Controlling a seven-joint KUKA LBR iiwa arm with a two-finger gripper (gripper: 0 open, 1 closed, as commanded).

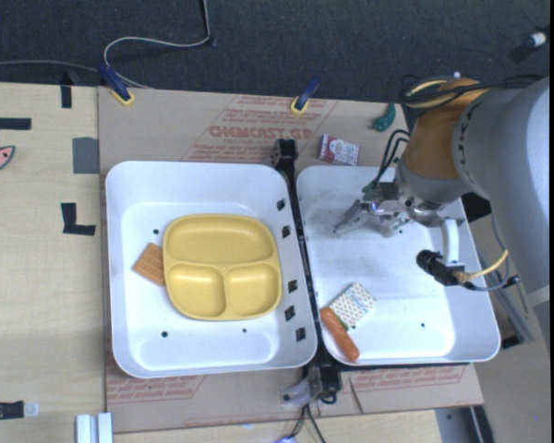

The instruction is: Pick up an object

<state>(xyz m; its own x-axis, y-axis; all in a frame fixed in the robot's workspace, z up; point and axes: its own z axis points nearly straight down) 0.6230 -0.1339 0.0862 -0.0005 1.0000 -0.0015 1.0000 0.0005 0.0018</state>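
Cardboard covers the bench under two shallow white bins that sit side by side, with dark carpet along the top of the frame. From the slanted overhead camera, the left bin (pixel 129 275) holds a yellow divided plate (pixel 223 266) with a flat tan cracker-like piece (pixel 149 264) tucked against its left edge. The right bin (pixel 462 330) holds two small things at its lower left corner: a small patterned packet (pixel 353 305) and, touching it just below, an orange carrot-shaped toy (pixel 340 333). The carrot's long axis runs diagonally, from upper left to lower right.

The grey arm with its orange band enters from the right, and the gripper (pixel 351 221) hovers over the upper middle of the right bin. Its two slim fingers point toward the left of the frame, spread slightly apart, with nothing between them. The packet and carrot lie well below the fingertips in the frame, almost straight down, so a pick there likely means travelling toward the bottom edge before descending.
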